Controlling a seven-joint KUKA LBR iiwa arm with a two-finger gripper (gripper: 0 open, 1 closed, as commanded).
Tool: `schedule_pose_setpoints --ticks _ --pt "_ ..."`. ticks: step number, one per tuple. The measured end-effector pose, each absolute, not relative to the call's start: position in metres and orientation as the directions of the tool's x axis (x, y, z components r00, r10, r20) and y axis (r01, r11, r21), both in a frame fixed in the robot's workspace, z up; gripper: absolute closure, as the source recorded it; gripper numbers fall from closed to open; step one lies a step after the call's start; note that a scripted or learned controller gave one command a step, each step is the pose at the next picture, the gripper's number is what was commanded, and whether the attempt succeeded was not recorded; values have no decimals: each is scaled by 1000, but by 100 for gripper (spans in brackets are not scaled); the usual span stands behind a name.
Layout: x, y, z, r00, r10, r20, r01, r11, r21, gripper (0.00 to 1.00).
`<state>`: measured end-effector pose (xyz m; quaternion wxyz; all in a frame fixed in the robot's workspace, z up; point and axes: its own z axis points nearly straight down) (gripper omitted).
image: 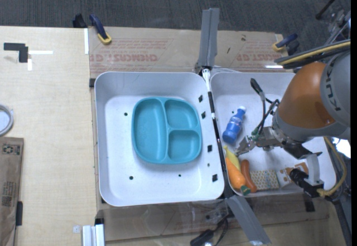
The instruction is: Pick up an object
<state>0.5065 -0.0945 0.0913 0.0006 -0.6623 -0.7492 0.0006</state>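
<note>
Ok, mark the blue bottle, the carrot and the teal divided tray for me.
blue bottle [233, 127], camera view, middle of its blue body.
carrot [235, 173], camera view, middle of the orange root.
teal divided tray [148, 132], camera view, floor of its large left compartment.

**Where everything sits on the bench**

We've got two bins side by side. The left bin [109, 144] holds a divided tray [167, 130] roughly in its middle. In the right bin [223, 86], a bottle [234, 124] lies near the left wall, with a carrot [235, 173] closer to the front. Just right of the carrot we see a sponge [265, 179]. The arm [307, 102] reaches over this bin from the right, with the gripper [245, 147] between bottle and carrot.
</note>
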Motion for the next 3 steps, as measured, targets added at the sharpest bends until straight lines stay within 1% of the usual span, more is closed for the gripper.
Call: schedule_pose_setpoints --ticks 1,2,3 --pt "608 -107 92 -23 1000 -2 1000 23 -1 0" --pt "658 -97 93 -98 995 -3 995 98 1 0" --pt "625 -101 91 117 993 -1 993 -117 -3 0"
